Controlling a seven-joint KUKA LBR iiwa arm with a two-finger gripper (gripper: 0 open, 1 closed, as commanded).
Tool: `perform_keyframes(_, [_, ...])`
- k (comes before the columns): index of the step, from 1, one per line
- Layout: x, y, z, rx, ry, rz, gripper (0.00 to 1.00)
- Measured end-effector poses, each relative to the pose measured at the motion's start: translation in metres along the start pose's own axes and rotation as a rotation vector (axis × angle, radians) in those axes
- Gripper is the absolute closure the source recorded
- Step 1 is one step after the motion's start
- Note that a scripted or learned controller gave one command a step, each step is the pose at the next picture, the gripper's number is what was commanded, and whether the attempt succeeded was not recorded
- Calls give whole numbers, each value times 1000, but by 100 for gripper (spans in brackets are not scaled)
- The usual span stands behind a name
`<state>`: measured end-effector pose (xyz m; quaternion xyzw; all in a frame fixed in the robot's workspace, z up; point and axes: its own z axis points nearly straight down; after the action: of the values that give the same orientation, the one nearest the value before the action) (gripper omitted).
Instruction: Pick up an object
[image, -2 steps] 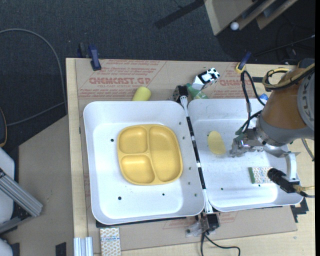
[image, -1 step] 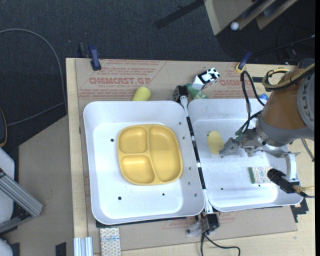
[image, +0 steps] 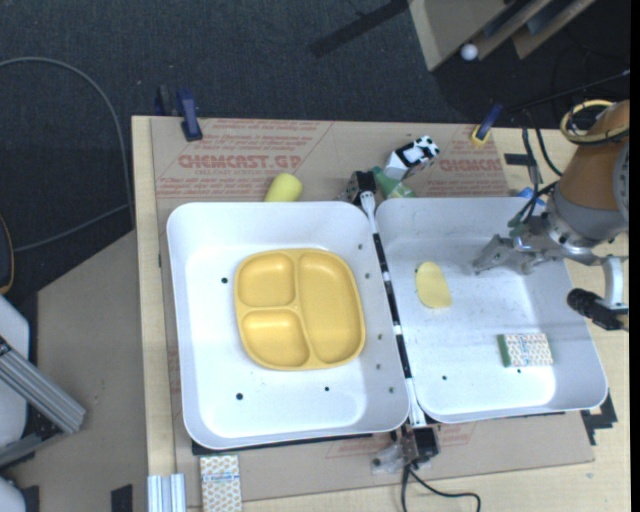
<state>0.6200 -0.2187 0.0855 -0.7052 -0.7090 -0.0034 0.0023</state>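
I saw the gripper (image: 497, 255) over the right bin (image: 560, 395), near a pale yellow piece (image: 433, 286); I couldn't tell its grip state.

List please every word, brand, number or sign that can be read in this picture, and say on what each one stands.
"CHEMCAST GP": approximate reading of the red print on the brown board behind the left bin; the letters are blurred.
The same red print repeats on the board behind the right bin, too blurred to read.
Small patterned packet in the right bin: print too small to read.
Yellow divided plate and pale yellow piece: no text.
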Motion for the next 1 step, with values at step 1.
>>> perform_keyframes(1, [82,-10,-47,3,-6,4,0])
